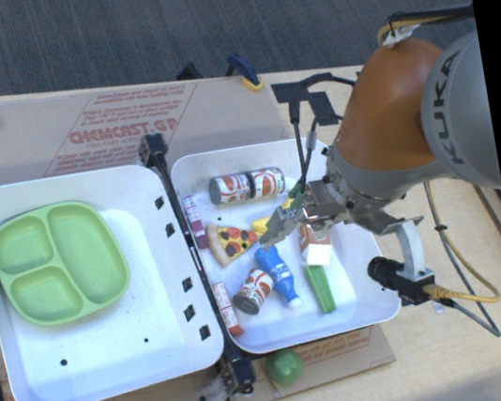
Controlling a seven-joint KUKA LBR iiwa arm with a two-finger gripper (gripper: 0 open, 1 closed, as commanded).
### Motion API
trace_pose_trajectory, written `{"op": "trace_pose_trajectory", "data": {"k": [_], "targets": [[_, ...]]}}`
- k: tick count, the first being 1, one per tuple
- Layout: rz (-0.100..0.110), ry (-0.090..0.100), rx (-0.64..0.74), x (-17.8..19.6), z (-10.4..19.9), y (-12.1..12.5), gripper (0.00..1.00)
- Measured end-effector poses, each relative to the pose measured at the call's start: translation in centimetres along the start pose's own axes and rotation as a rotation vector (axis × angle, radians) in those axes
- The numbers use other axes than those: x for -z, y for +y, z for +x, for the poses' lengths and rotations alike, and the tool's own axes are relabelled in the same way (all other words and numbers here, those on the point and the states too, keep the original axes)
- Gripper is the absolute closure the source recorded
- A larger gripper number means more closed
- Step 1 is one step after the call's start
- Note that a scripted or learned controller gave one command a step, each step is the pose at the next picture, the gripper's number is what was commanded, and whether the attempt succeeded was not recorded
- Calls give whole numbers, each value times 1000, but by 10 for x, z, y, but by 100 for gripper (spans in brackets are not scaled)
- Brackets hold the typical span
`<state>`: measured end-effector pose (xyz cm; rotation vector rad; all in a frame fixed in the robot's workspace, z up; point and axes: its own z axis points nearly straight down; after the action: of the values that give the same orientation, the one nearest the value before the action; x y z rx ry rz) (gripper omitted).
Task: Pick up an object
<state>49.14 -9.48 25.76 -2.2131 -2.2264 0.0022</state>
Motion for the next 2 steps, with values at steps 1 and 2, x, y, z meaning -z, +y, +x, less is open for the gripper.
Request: {"op": "trace_pose_trajectory", "data": {"k": [1,2], "targets": [[0,0,0,0,0,0,0],[0,0,0,0,0,0,0]]}}
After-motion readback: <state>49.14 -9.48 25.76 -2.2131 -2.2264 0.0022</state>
